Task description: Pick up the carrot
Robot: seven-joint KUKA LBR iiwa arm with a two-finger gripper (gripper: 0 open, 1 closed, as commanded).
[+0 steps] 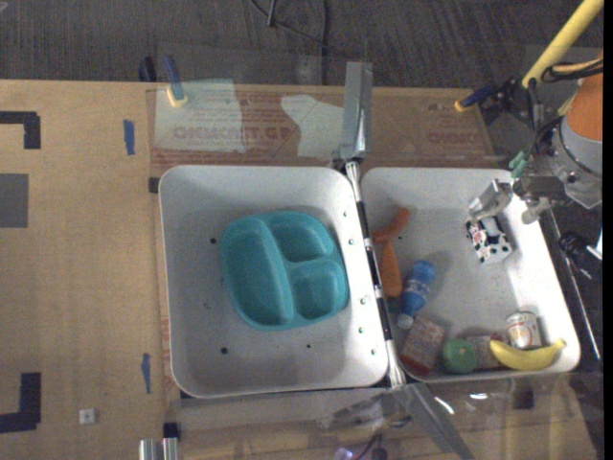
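Observation:
The carrot point(391, 266) is orange and lies along the left wall of the right bin point(450, 185), its upper end angled toward the bin's middle. My gripper point(490, 241) hangs over the upper right part of that bin, well to the right of the carrot and a little farther back. It is open with nothing between its fingers. The arm's orange band point(586, 113) shows at the right edge.
A blue bottle point(417, 288) lies right beside the carrot's lower end. A flat packet point(423, 343), a green lime point(460, 355), a banana point(525, 355) and a small can point(522, 329) crowd the right bin's front edge. The left bin point(192, 343) holds a teal divided plate point(284, 268).

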